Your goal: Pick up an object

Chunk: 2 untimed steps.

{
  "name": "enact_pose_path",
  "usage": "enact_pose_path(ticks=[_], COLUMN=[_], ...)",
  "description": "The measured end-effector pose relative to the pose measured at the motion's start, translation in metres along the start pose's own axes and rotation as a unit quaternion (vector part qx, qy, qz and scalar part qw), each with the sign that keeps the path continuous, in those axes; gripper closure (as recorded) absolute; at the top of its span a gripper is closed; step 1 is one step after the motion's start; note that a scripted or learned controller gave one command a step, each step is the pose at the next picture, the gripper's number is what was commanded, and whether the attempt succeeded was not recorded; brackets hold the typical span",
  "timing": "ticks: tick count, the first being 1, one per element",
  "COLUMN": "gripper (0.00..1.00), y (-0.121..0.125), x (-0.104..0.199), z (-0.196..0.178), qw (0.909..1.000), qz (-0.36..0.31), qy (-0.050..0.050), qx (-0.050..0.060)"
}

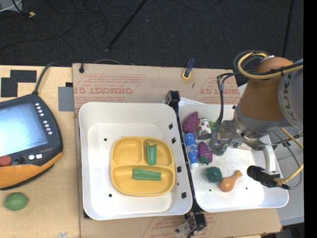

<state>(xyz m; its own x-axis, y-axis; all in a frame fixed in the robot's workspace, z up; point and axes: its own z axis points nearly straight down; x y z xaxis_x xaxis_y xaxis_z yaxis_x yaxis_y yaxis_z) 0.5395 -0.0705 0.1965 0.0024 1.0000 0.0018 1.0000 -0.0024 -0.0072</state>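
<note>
Can't tell finger state; gripper point(216, 147) sits low in the right bin point(277, 198), just right of the purple toy point(205, 152) and near the blue bottle point(190, 148). Pick 1 target: those 2 are crowded, so centre on the purple toy before closing, or take the freer teal ball point(214, 174).

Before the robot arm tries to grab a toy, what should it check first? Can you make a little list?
1. Gripper is over the right bin: ok.
2. A toy sits close by, the purple toy: ok.
3. Toy already between the fingers: cannot tell.
4. Room around the purple toy: not ok, the blue bottle is right beside it.
5. Easier loose toys nearby, the green ball and orange toy: ok.
</note>
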Motion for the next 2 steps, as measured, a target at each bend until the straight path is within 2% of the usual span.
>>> enact_pose_path(ticks=[1,2], gripper=[1.0,1.0], y=[-0.035,-0.057], x=[0.048,0.123], z=[-0.066,-0.146], qw=[1.0,1.0], qz=[-0.004,-0.006], qy=[0.0,0.001], qx=[-0.004,-0.006])
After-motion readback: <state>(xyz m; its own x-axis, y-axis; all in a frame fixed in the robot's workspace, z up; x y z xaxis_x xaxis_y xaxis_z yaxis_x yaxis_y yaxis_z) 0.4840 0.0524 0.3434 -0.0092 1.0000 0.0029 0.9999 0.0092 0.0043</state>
